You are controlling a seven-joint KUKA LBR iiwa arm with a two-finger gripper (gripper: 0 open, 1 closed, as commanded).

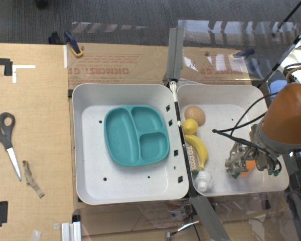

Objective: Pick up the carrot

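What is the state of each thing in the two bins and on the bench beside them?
Teal plate: lying flat in the left bin, right way up.
Banana: lying in the right bin, against the dividing wall.
Egg-like brown ball: resting just above the banana.
Carrot: orange bit visible low under the pincer, in the right bin.
Scissors: on the bench, blades closed.

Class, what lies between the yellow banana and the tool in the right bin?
In the camera view, bare white bin floor separates the yellow banana from the tool.
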